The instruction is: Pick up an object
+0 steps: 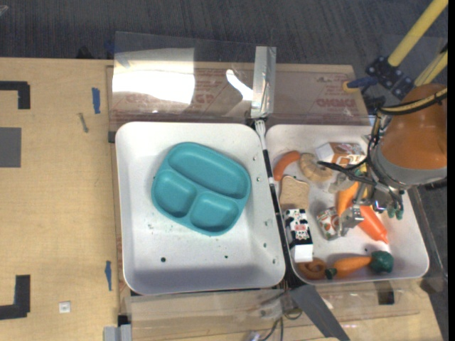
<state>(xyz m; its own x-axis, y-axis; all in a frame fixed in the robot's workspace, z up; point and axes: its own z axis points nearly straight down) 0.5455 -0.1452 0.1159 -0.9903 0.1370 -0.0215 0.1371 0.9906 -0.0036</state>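
Teal tray point(201, 188) — white bins point(135, 190)

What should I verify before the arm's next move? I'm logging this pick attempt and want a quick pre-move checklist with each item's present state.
1. Gripper is over the right bin, among the toys: ok.
2. A thing seen between its fingers: cannot tell; clutter hides them.
3. Nearby targets present: an orange carrot right beside the gripper, another carrot by the near wall: ok.
4. Room around the gripper: not ok; toys crowd it closely.
5. Left bin holds a teal divided plate, lying flat, well apart from the arm: ok.
6. Cables near the wrist hang over the right bin: cannot tell whether they could snag.
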